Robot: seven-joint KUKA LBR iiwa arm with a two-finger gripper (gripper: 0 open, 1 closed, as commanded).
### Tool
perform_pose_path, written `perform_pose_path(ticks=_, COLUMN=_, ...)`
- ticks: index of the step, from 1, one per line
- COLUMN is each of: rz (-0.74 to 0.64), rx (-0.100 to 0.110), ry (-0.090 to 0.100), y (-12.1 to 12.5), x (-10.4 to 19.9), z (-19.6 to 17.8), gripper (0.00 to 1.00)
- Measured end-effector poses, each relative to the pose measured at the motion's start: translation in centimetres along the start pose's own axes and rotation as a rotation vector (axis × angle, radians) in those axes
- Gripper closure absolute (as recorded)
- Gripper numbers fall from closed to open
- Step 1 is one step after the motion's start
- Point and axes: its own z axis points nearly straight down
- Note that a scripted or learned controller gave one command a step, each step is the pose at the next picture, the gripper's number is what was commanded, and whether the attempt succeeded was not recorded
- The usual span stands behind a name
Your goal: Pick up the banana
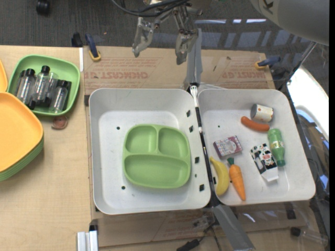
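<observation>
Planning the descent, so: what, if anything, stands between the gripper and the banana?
Nothing lies over the banana. The gripper hangs beyond the bins' far edge. The carrot lies close against the banana's right side, and the bin wall against its left.

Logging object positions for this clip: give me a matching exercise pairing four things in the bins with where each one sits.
Things:
1. banana
2. green divided plate
3. green bottle
4. gripper

Places:
A. centre of the left bin
B. raised above the far edge of the bins, fingers apart
C. near left corner of the right bin, beside the carrot
D. right side of the right bin, next to the milk carton

Pairs: 1-C, 2-A, 3-D, 4-B
</observation>
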Motion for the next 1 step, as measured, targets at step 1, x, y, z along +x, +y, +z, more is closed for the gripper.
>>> perform_pose_path(ticks=1, rz=0.009, rx=0.002, ry=-0.006, y=-0.22, x=0.14, z=-0.93, gripper=1.0)
